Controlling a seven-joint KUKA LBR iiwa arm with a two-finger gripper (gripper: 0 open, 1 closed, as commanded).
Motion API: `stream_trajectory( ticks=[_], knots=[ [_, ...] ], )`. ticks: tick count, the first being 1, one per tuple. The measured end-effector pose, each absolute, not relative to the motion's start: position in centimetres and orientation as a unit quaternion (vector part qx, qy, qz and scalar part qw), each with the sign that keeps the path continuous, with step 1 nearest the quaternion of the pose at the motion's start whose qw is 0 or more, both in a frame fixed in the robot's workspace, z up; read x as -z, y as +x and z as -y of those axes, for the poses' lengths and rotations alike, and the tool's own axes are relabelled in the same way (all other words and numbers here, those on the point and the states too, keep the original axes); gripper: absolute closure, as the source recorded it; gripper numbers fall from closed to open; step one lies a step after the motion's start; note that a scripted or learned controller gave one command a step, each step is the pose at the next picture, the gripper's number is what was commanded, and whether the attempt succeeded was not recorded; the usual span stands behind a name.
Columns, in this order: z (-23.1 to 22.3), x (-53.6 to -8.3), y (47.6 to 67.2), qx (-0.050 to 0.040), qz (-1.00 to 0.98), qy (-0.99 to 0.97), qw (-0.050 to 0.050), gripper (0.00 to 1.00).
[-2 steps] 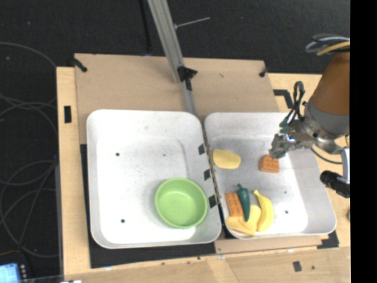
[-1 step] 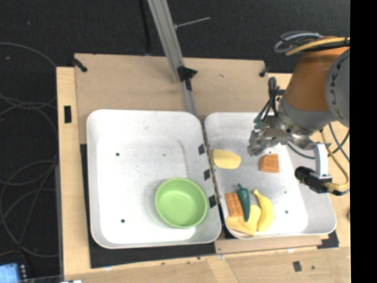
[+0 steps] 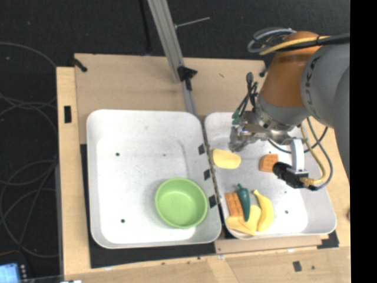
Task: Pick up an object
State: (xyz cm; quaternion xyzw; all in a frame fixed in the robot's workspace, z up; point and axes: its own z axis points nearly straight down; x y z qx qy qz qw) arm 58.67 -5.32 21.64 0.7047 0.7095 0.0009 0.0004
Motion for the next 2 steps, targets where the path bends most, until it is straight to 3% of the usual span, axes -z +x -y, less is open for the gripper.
stream_trajectory(
  ticks=[2],
  knots=[
    [-5.9,-21.8,62.6,-0.0011,-0.710,0.704,0.000,1.00]
  ],
)
